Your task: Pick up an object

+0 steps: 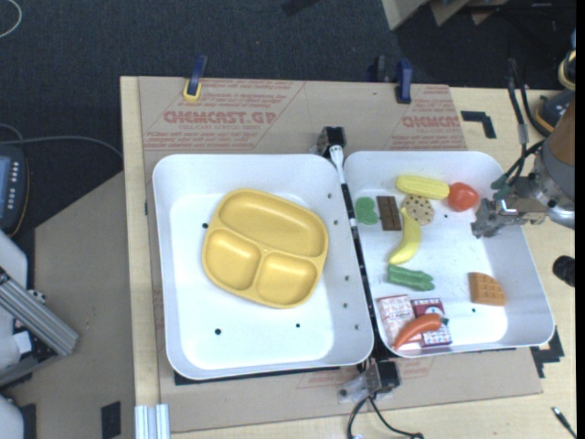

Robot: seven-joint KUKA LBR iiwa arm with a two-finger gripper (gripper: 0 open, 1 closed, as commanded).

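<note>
The right bin (526,273) holds several toy foods: a corn cob (422,187), a red tomato (462,196), a cookie (419,210), a chocolate bar (389,212), a green round piece (366,210), a banana (409,239), a green pickle (409,278), a waffle (486,289), a red hot dog (420,328) lying on a small printed box (399,311). My gripper (489,221) hangs over the bin's right side, just right of the tomato and apart from it. Nothing shows between its fingers.
The left bin (183,245) holds a yellow three-compartment plate (265,247). A black divider rail (347,218) runs between the bins. Clamps (193,80) hold the cardboard base at the back. Bare bin floor lies around the waffle.
</note>
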